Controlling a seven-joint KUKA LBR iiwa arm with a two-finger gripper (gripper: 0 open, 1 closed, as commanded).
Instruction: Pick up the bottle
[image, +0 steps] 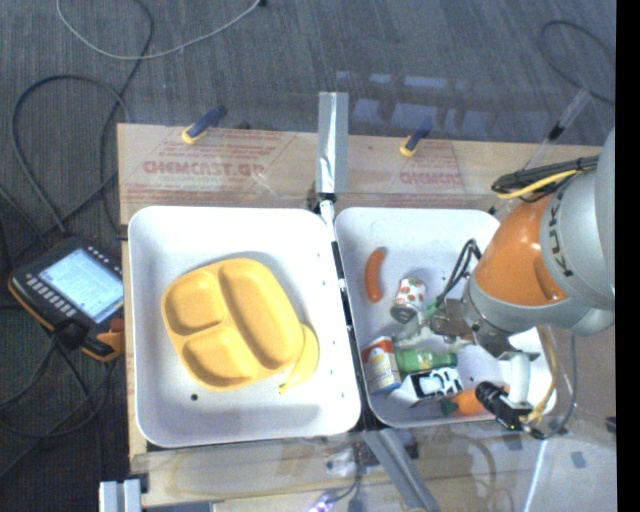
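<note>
The green bottle (424, 358) is lying on its side in the right bin (352, 300), between a small can (380, 366) and a carrot (462, 402), so your pick is not looking done. The gripper (437, 322) is hanging just above it, but you are not getting a clear enough look to tell whether it is grasping.

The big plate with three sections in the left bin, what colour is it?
Yellow. The plate shows clearly in the camera view.
</note>
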